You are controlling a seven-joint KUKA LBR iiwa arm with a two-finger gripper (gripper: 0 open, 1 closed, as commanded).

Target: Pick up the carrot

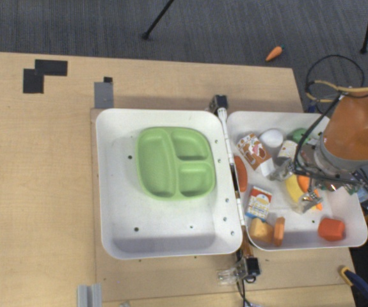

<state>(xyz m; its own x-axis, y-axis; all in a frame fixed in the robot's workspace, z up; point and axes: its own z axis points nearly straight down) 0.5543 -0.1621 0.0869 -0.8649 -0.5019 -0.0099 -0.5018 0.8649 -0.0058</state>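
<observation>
My gripper [305,190] hangs low in the right bin [356,238], under the arm's orange band [358,130]. It sits among a yellow piece [293,188] and small orange bits [304,182]; I cannot tell what those bits are. A long orange shape that looks like the carrot [240,171] lies along the bin's left wall, well left of the gripper. A second carrot-like orange piece [272,54] lies on the floor beyond the bench. The wrist hides much of the gripper.
The right bin also holds a snack packet [252,149], a white round item [272,136], a green item [297,135], a small carton [258,203], tan and orange-brown pieces [268,229] and a red-orange block [331,229]. A green divided plate [174,162] lies in the left bin [116,235].
</observation>
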